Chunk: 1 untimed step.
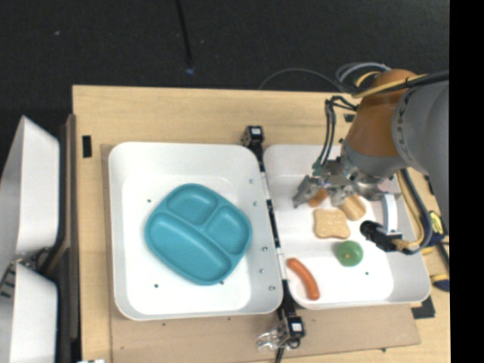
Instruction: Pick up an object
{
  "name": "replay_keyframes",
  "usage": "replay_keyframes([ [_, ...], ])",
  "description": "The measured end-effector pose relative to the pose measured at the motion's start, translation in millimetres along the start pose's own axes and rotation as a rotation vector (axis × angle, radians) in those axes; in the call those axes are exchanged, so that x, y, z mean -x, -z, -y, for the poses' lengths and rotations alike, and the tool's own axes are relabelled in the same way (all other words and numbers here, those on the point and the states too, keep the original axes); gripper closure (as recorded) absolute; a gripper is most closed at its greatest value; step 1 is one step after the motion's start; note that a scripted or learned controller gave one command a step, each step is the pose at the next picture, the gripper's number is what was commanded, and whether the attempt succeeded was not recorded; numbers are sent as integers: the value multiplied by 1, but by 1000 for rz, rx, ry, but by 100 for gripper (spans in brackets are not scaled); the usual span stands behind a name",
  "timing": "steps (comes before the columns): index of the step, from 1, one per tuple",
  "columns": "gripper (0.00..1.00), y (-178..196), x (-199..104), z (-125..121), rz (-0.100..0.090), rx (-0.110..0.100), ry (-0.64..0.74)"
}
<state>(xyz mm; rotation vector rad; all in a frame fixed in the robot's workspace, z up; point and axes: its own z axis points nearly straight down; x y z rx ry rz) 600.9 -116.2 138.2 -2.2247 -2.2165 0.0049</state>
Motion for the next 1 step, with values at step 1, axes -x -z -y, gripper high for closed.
replay_keyframes([
  [1, 0, -37, 2, -2, 3, 7, 1],
])
